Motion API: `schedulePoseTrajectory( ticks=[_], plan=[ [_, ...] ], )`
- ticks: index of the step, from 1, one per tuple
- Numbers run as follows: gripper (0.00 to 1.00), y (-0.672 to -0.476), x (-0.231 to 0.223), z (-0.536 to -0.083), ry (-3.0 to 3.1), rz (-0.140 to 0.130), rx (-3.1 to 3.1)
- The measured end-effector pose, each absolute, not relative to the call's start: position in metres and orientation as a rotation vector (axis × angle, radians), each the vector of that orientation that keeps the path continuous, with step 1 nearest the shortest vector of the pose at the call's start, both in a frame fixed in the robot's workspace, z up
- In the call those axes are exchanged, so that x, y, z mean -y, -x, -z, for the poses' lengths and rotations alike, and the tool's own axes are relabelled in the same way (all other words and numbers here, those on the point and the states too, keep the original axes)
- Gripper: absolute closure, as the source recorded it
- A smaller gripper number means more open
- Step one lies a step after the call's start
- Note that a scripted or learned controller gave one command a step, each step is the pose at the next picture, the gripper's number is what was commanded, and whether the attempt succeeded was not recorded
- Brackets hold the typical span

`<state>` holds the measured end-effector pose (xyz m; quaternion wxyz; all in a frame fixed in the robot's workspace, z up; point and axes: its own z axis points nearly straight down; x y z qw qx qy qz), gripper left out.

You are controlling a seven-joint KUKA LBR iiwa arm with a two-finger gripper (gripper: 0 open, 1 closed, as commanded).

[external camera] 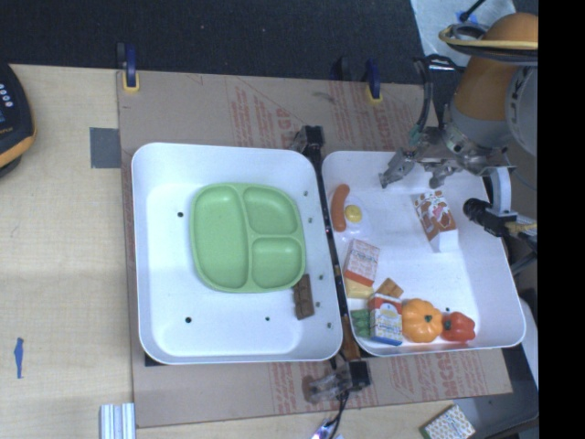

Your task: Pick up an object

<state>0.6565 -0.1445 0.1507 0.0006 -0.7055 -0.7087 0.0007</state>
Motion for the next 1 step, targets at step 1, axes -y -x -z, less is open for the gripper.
schedulePoseTrajectory(
  ticks=[1],
  plan=[
    [0.0, -0.645, 0.209, -0.129, 2.221, -0.008, 2.219]
  ],
)
